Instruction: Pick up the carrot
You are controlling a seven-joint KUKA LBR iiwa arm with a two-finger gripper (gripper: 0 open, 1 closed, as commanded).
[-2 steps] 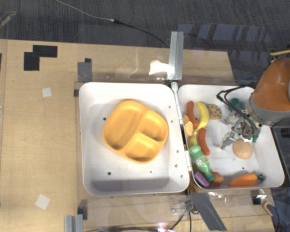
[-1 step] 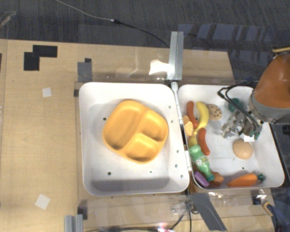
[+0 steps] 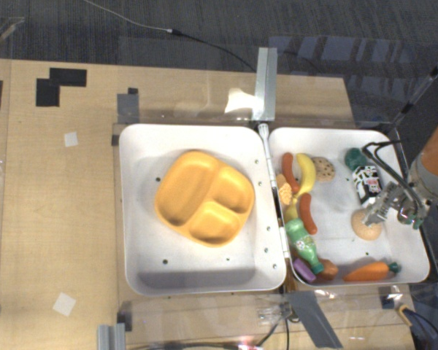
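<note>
The carrot (image 3: 366, 272) is orange with a green top. It lies flat along the front wall of the right bin (image 3: 416, 272), near the bin's front right corner, with its green end pointing right. My gripper (image 3: 385, 214) hangs over the right side of that bin, above and just right of a tan round toy (image 3: 365, 228). The gripper is well behind the carrot and apart from it. Nothing shows held in it.
The right bin also holds a banana (image 3: 305, 170), red sausages (image 3: 307, 214), a cookie (image 3: 323, 168), a green bottle (image 3: 302, 240), a purple toy (image 3: 304, 270) and a black-and-white toy (image 3: 366, 181). A yellow divided plate (image 3: 204, 197) sits in the left bin (image 3: 142, 268).
</note>
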